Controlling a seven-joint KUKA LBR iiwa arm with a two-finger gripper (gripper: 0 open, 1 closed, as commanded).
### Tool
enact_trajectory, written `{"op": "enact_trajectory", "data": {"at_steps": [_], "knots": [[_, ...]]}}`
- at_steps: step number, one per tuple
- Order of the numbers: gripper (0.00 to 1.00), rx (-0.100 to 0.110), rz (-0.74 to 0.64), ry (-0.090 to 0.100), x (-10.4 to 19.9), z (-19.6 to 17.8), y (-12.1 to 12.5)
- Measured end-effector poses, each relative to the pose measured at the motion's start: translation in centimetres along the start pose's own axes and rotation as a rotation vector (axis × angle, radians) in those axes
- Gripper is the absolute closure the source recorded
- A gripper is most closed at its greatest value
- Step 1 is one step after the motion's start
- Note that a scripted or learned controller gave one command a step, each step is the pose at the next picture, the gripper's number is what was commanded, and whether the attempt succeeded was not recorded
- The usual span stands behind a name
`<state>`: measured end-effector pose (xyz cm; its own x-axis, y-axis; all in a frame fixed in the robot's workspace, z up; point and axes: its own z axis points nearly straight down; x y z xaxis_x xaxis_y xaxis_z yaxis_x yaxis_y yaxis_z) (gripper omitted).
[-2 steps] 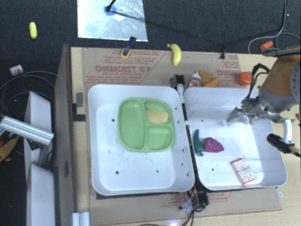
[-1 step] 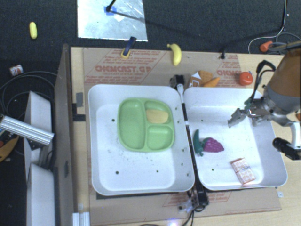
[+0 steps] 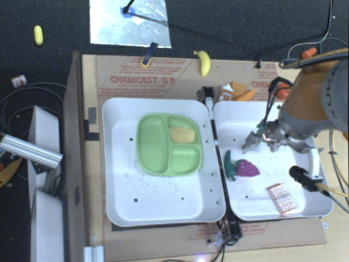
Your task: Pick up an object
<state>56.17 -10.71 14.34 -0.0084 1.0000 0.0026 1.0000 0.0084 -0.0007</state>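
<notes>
- A small pink-and-white patterned packet is lying at the near edge of the right white bin.
- A purple toy grape bunch with green leaves is sitting mid-bin.
- The gripper is hovering above it, fingers spread, grasping nothing.

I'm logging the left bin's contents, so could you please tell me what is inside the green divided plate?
A pale yellow block lies in the upper right compartment of the green divided plate. The other two compartments show bare green. Whatever is under the block is covered.
</notes>
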Motion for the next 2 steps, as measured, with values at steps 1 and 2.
{"op": "enact_trajectory", "data": {"at_steps": [1,2], "knots": [[0.00,-0.009,0.010,-0.007,1.6,5.8,-2.7],[1.00,-0.006,0.006,-0.004,1.7,4.8,-2.7]]}}
